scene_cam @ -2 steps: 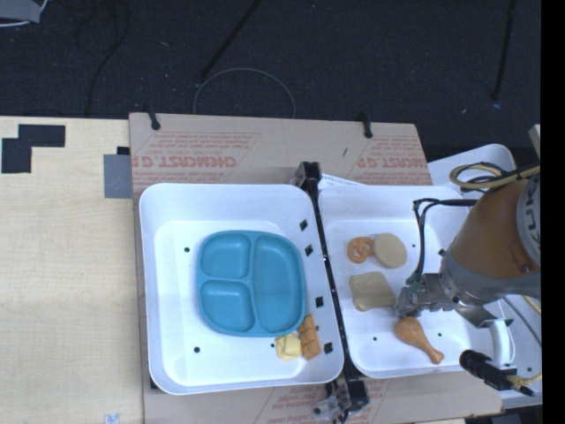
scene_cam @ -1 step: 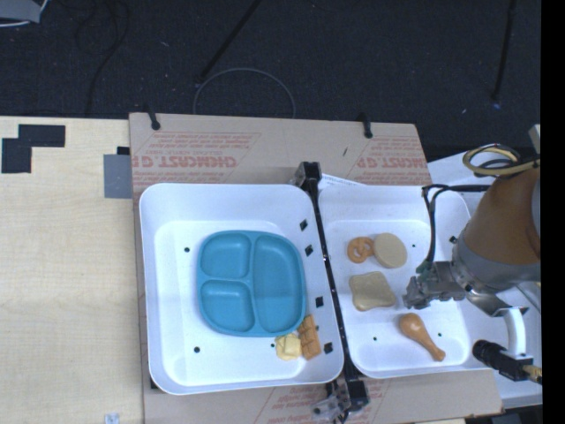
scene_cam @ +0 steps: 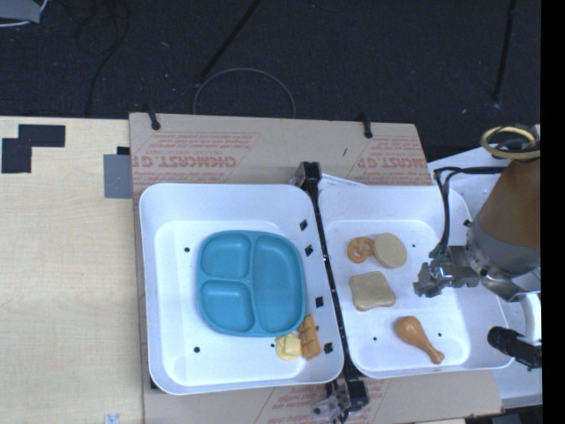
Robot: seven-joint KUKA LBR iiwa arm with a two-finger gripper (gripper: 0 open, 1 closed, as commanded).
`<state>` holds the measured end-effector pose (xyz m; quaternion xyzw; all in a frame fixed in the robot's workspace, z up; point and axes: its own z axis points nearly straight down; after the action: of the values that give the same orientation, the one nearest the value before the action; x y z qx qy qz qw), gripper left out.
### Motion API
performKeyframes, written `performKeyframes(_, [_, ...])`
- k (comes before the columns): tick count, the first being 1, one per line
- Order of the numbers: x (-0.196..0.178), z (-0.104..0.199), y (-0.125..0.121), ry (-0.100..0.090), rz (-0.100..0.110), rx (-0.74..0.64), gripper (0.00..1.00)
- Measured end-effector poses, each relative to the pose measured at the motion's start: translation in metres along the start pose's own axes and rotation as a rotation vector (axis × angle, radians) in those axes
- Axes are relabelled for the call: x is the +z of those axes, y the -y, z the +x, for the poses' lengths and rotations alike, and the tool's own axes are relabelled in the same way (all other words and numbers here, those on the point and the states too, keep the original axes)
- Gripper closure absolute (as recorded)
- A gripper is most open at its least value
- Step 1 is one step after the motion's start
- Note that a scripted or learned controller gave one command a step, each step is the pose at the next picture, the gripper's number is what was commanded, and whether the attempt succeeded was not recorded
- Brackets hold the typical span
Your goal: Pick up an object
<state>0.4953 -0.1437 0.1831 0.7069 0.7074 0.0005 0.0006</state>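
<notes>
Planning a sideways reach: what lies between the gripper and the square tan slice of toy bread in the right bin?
In the camera view, only bare white bin floor separates the gripper from the square tan bread slice.

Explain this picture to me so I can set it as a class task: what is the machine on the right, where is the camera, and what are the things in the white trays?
The picture comes from one camera fixed above a bench, looking down at a slant. The machine is a robot arm, reaching in from the right. Its tool, the grasping part at its tip, sits low over the right bin; I see nothing held in it.

Two shallow white bins lie side by side. The left bin holds a blue divided plate, with a yellow piece and an orange piece of toy food at its lower right corner.

The right bin holds what look like toy foods: a pretzel touching a round biscuit, a slice of bread below them, and a chicken drumstick lower right. The arm's job is to pick one object up.
</notes>
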Motion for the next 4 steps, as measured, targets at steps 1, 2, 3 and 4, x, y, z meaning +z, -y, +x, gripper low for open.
performKeyframes(1, [-0.033,-0.001,-0.001,0.0,0.0,-0.001,1.0])
performKeyframes(2, [-0.036,0.048,0.006,-0.004,0.006,-0.003,1.0])
performKeyframes(3, [-0.047,0.102,0.005,-0.003,0.004,-0.005,1.0])
performKeyframes(4, [-0.056,0.155,0.002,-0.002,0.005,-0.004,1.0])
